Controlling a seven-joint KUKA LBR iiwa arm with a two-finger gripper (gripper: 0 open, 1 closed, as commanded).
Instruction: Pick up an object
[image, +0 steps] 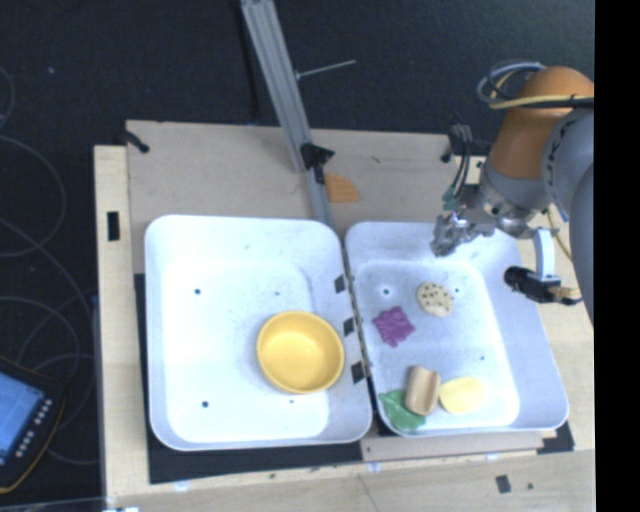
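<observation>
You have 2 white bins on the tabletop (220, 175). The left bin (190, 260) holds a yellow bowl (299, 351). The right bin (520, 350) holds a cookie (435, 298), a purple piece (393, 325), a tan cylinder (421, 389), a yellow lump (461, 395) and a green piece (398, 410) partly under the cylinder.

The claw (447, 238) hangs over the far edge of the right bin, near the cookie but apart from it, with nothing in it. Whether it is spread or pressed together, I cannot tell.

The cookie is the nearest target. I judge it light, stiff and flat, so you should take it across its width, from above. The purple piece looks soft and easy to pinch. The cylinder may roll away.
</observation>
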